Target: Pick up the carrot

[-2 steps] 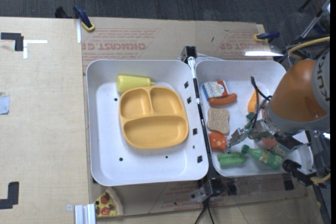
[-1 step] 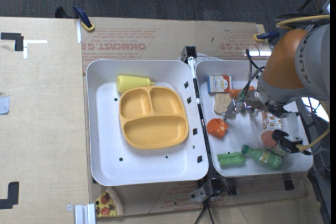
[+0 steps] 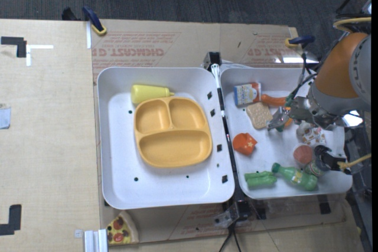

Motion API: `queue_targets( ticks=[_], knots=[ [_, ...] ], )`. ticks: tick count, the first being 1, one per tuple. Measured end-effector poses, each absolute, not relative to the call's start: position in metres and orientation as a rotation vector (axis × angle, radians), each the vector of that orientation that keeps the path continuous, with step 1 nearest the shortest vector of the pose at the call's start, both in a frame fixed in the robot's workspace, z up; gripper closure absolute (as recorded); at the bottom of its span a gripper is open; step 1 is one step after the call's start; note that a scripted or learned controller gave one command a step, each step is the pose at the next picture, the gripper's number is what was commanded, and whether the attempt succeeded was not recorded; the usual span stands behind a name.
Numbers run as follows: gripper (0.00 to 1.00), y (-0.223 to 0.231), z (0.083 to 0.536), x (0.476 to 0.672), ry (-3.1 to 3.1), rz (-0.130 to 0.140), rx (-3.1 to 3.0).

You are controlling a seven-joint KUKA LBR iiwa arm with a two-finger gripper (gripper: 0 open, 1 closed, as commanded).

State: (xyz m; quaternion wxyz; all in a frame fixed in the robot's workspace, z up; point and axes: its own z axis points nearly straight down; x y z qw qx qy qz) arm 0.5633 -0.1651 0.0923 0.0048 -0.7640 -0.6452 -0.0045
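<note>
Camera view, looking down at a slant: my claw (image 3: 280,121) sits low in the right bin (image 3: 336,186), reaching in from the right side. Whether it is spread or pressed together I cannot tell; the tips blur against the clutter. The carrot (image 3: 273,100) lies just above and to the left of my claw, near the bin's far wall, close by but not between my tips. Beside the carrot's left end is a small blue and white carton (image 3: 247,93), and just below that a slice of bread (image 3: 258,115). A red-orange pepper-like piece (image 3: 244,143) rests nearer the divider. Along the near wall lie a green block (image 3: 260,179) and a green bottle (image 3: 295,176). In the left bin (image 3: 112,174) a yellow divided plate (image 3: 172,131) sits with a yellow bottle (image 3: 150,92) at its far edge.
</note>
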Motion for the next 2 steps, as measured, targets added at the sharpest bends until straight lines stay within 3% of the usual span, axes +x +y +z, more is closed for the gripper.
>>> queue_targets(
  ticks=[1, 2],
  knots=[
    [0.0, -0.1736, 0.0902, 0.6299, -1.672, -0.027, -2.612],
    [1.0, -0.1793, 0.1, 0.6299, -1.69, -0.016, -2.626]
  ],
)
